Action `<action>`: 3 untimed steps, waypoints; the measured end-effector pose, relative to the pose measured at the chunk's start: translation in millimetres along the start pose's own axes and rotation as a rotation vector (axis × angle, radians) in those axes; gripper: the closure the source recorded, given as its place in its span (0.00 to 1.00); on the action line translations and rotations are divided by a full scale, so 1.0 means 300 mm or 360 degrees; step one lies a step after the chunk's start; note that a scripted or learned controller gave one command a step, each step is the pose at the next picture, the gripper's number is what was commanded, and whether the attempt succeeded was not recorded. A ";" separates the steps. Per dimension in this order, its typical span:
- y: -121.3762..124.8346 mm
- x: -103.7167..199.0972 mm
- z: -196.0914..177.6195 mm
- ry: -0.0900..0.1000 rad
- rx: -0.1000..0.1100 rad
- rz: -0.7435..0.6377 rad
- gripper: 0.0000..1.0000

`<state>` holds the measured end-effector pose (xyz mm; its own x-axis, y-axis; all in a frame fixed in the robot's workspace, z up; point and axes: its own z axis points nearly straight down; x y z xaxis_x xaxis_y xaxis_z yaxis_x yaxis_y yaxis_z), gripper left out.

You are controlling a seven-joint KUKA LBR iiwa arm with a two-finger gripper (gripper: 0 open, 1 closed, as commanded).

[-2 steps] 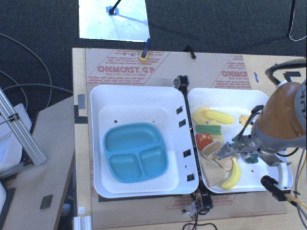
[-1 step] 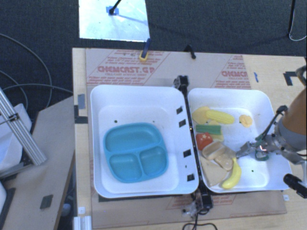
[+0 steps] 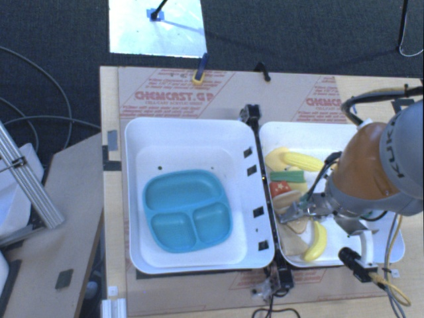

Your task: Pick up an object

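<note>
The arm hangs over the right bin. Its gripper is low among the toys, and I cannot tell how the fingers stand. A banana lies just beside it, corn and a red-green piece behind. The left bin holds a blue tray. The board reads "CHEMCAST GP".

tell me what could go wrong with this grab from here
1. The claw is down among crowded toy food in the right bin: a banana, a red piece and a green piece lie close together, so it may nudge or catch the wrong one.
2. It works close to the divider between the bins, so it could bump that edge.
3. The blue tray in the left bin seems out of harm's way.
</note>
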<state>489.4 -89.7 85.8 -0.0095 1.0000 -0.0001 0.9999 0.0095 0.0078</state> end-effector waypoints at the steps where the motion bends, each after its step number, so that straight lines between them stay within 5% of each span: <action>1: -0.002 -0.179 -0.005 0.0002 0.0000 0.0015 0.00; 2: -0.005 -0.354 -0.005 0.0000 0.0000 0.0016 0.00; 3: 0.002 -0.353 -0.043 -0.0009 -0.0010 0.0014 1.00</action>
<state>490.8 -195.7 98.6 -0.0004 1.0000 -0.0054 0.9999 0.0005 0.0142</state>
